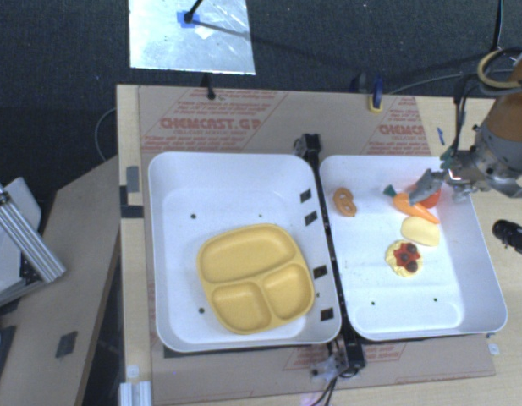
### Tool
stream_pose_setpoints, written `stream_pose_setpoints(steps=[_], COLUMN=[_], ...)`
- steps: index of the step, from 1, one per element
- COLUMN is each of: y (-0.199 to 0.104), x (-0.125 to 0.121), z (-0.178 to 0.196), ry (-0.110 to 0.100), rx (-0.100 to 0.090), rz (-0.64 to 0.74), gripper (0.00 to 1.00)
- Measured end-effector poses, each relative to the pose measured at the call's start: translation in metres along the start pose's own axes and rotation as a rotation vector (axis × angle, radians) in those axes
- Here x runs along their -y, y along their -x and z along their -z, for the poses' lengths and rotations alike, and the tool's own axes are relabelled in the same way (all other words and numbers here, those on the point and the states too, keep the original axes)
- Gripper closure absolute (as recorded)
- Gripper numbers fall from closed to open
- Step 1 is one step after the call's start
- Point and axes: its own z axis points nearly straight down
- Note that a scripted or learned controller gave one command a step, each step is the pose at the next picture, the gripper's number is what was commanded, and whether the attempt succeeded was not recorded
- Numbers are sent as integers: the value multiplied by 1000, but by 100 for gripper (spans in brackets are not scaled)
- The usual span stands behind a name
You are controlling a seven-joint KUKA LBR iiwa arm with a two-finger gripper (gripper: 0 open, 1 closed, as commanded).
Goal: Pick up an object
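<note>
In the right bin [472, 311] lie a brown pretzel [343, 201], an orange carrot with a green top [410, 205], a pale yellow oval piece [420, 231] and a small tart with red and dark topping [403, 258]. My gripper [430, 188] comes in from the right and hangs low over the far right part of this bin, right at the carrot's thick end. The gripper body hides part of the carrot, and whether it touches the carrot I cannot tell.
The left bin [172, 227] holds a yellow three-compartment tray [256, 276]. A black hinge strip [321, 227] runs between the bins. A foil sheet [191, 24] lies beyond the bench, and cables [497, 62] hang near the arm at the far right.
</note>
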Motion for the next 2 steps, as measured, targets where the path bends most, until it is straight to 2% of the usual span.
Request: stream_pose_setpoints(steps=[2], y=[1], x=[14], z=[-92], ry=[-1], rx=[-1], rz=[-2], gripper=[0])
